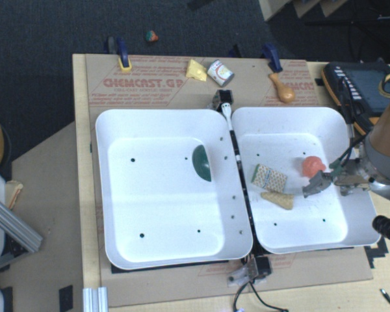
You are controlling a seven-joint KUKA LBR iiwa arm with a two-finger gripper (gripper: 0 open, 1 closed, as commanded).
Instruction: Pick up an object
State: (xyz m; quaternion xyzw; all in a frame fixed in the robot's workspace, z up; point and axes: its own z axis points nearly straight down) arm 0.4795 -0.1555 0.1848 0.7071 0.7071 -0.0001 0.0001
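In the right bin (292, 125) lie a red-orange ball (312, 166), a patterned grey-and-tan pad (270, 177) and a tan wedge (277, 200). A dark green oval piece (201, 162) rests in the left bin (149, 125) near its right wall. My gripper (316, 183) reaches in from the right and hangs low over the right bin, just below the red ball and to the right of the pad. Its dark fingers point left and down; nothing shows between them.
Behind the bins on the cardboard board lie a yellow piece (196, 71), a small white box (220, 73) and a tan wooden piece (283, 90). Blue clamps (122, 52) hold the board's back edge. A black device (357, 86) sits at the right.
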